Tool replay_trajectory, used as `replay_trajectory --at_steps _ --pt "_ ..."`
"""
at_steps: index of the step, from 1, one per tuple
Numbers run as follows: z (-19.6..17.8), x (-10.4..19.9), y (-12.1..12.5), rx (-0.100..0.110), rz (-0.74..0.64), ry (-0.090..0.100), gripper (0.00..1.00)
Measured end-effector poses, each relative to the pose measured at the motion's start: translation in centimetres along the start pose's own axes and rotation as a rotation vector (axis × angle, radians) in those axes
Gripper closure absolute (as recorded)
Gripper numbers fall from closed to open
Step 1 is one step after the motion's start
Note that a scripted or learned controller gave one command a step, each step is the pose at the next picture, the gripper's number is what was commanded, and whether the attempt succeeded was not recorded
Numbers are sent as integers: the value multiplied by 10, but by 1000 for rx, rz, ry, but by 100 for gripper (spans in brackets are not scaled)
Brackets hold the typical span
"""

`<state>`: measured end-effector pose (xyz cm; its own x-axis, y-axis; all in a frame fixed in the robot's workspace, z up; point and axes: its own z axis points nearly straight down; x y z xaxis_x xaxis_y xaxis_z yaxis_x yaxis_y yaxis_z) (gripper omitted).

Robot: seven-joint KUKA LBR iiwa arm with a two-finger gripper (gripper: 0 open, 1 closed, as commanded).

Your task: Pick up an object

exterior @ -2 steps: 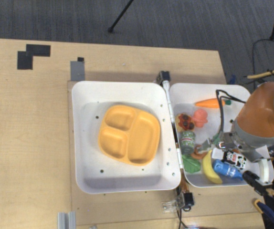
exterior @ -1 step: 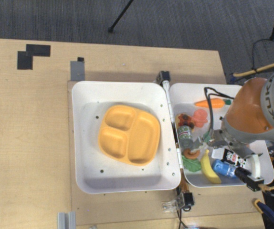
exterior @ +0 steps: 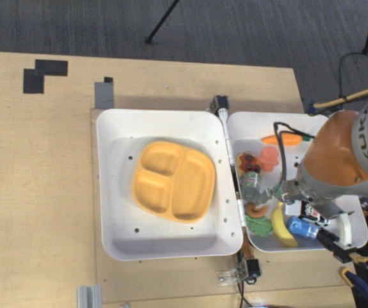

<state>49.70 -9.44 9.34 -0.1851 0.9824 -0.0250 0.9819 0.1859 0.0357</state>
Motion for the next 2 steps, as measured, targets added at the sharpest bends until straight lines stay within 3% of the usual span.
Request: replay_trajectory --at_steps 1,2 --pt "0 2 0 2 -76 6 0" --pt "1 1 -2 12 96 15 0"
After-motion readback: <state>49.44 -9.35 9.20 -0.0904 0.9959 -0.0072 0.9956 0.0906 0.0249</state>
